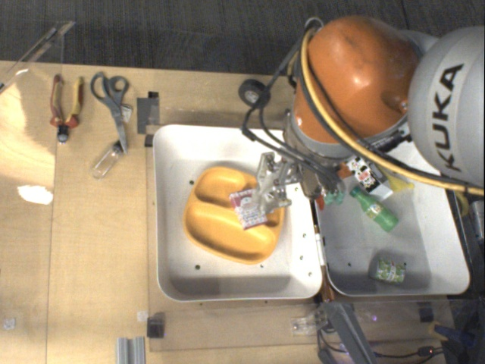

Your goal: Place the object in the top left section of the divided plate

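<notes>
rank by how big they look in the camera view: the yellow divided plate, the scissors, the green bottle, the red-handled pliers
1. yellow divided plate, clearly the largest.
2. scissors.
3. and 4. red-handled pliers and green bottle: they look close in size, and the arm hides part of the bottle, so I won't rank them.

the arm [364, 74] overhangs the yellow plate's [227, 218] right side; its left lies open.
</notes>
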Available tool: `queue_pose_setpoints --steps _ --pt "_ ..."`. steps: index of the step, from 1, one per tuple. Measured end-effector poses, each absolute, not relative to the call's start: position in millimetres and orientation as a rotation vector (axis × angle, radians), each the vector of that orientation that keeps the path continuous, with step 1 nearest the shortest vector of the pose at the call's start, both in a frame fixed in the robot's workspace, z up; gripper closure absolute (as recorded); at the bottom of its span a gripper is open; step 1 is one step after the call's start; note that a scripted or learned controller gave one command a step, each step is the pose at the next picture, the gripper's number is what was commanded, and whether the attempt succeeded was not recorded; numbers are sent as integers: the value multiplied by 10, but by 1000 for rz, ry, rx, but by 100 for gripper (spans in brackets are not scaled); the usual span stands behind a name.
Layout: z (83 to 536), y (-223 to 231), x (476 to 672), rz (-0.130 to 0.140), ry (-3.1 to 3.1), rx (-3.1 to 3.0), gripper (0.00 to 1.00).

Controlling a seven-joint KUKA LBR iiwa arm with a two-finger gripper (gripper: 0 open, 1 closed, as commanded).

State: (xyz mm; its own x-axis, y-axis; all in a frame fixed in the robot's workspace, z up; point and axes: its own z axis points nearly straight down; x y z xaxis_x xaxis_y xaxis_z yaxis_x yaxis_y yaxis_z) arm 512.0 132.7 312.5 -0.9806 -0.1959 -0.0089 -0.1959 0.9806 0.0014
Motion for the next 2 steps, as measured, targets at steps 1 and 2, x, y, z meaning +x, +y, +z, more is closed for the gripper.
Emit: queue_pose_setpoints --steps 1,2 --pt "3008 1514 5310 4 3094 -485 100" --pt "3315 1306 5221 3 3066 -625 100"
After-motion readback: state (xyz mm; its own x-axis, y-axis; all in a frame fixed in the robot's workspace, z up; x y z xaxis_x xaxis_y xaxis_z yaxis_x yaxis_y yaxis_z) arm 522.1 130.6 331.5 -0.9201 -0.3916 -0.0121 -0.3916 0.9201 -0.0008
